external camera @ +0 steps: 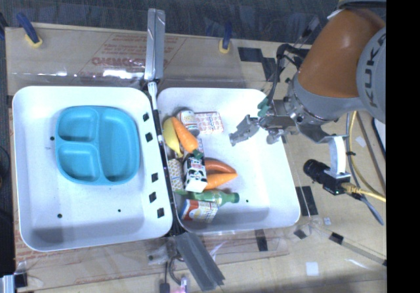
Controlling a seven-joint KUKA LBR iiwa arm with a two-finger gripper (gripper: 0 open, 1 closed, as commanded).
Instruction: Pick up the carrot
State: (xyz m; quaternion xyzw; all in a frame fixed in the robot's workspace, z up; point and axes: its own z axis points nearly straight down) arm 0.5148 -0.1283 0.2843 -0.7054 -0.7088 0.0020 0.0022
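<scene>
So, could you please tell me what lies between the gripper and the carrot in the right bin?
In the camera view, bare white bin floor lies between the gripper and the carrot; a small printed packet sits just above that line.

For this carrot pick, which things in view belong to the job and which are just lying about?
Job: carrot; gripper; right bin.

Lying about: banana; blue divided plate in left bin; green bottle; second orange vegetable; small carton; packet.
</scene>
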